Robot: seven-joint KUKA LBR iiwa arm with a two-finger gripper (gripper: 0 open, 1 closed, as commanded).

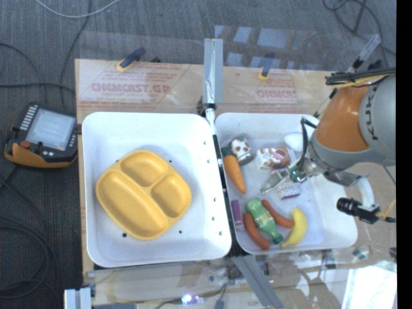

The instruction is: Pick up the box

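Observation:
A small white box with a pink label (289,190) lies in the right bin (335,234), near its middle. My gripper (291,174) hangs low over the bin, right above the box's upper edge and just below a red and white packet (273,157). The grey arm with its orange band (341,131) reaches in from the right and hides the bin's upper right corner. Whether the gripper touches the box cannot be made out.
The right bin also holds a carrot (235,172), a white and brown toy (241,149), a green bottle (261,216), red sausages (277,214), a banana (296,227) and a purple stick (237,212). A yellow divided plate (144,193) lies in the left bin (103,131).

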